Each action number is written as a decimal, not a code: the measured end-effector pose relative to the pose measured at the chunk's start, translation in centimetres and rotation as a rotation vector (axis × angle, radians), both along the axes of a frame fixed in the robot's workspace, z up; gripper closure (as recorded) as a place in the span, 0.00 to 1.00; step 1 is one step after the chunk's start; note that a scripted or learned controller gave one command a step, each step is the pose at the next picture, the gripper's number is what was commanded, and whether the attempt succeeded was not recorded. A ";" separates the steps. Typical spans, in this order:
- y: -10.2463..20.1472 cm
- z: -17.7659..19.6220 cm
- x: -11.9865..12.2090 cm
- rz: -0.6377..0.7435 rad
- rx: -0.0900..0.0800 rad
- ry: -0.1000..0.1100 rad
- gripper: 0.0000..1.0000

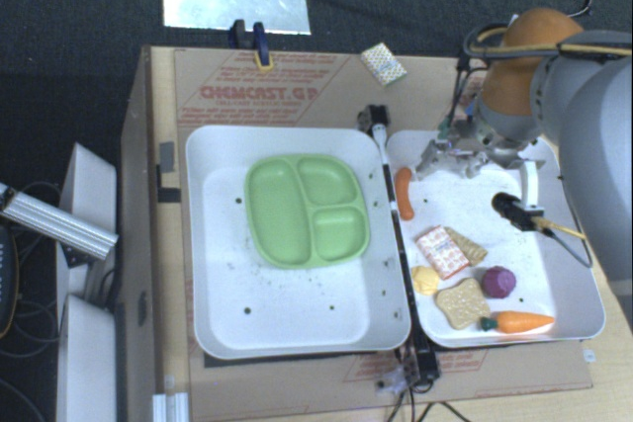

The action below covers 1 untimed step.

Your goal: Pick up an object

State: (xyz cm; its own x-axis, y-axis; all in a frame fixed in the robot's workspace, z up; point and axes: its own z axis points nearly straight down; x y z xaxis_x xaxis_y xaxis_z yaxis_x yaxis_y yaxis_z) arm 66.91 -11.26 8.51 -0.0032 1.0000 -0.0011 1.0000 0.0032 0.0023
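A brown cardboard sheet point(267, 89) covered the bench, dark carpet beyond it. The left bin point(213, 242) held a green divided plate point(305, 211), smooth plastic, near its centre. The right bin point(574, 296) carried small toy foods: an orange sausage point(405, 193) by its left edge, a red-and-white cracker packet point(441, 252), a toast slice point(461, 301), a purple plum point(498, 282), and a carrot point(520, 321) at its near edge. The gripper point(457, 158) hung over the right bin's far edge; whether it was clenched or released I could not tell.
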 end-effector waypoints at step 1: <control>-1.4 0.0 0.0 -0.002 0.000 -0.001 0.00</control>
